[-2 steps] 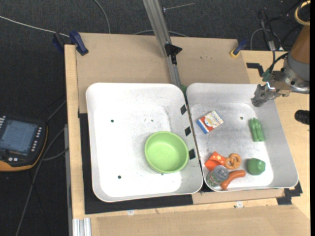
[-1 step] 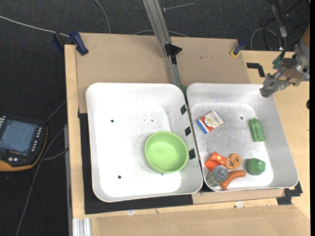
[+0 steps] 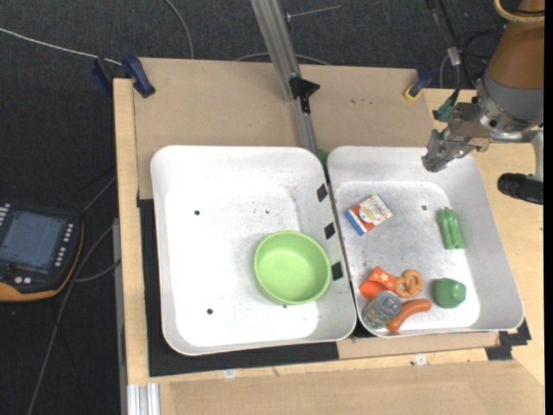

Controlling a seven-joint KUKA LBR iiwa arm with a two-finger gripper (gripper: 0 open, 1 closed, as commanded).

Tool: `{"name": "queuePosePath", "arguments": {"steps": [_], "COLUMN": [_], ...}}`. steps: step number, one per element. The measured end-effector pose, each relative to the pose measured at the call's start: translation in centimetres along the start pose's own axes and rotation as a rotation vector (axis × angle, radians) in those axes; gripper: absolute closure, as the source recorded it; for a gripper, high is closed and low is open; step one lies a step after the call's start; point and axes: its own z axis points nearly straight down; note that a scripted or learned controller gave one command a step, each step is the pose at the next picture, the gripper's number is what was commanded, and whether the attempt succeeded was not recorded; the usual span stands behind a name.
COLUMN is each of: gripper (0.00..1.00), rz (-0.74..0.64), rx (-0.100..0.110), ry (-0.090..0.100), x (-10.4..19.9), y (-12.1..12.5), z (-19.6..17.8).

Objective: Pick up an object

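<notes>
Right bin (image 3: 484, 188): holds every loose item, clustered toward its near edge.
Gripper (image 3: 439, 159): hovers over the bin's far rim, nothing seen in it; opening cannot be told.
Green block (image 3: 449, 228): nearest target, just below the gripper.
Risk: a descent here may strike the rim and miss.

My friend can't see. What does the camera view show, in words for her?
A robot gripper hangs above the far edge of the right white bin, which holds a small snack packet, green toys and orange toys. The left white bin holds a green bowl.
</notes>
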Motion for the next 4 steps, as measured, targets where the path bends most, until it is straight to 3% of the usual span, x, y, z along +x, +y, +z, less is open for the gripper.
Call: {"name": "queuePosePath", "arguments": {"steps": [3, 4], "gripper": [1.0, 1.0], "rz": [0.0, 0.0], "rx": [0.0, -0.002], "ry": [0.0, 0.0], "x": [17.2, 22.3], "y": [1.1, 2.3], "z": [1.9, 0.3]}}
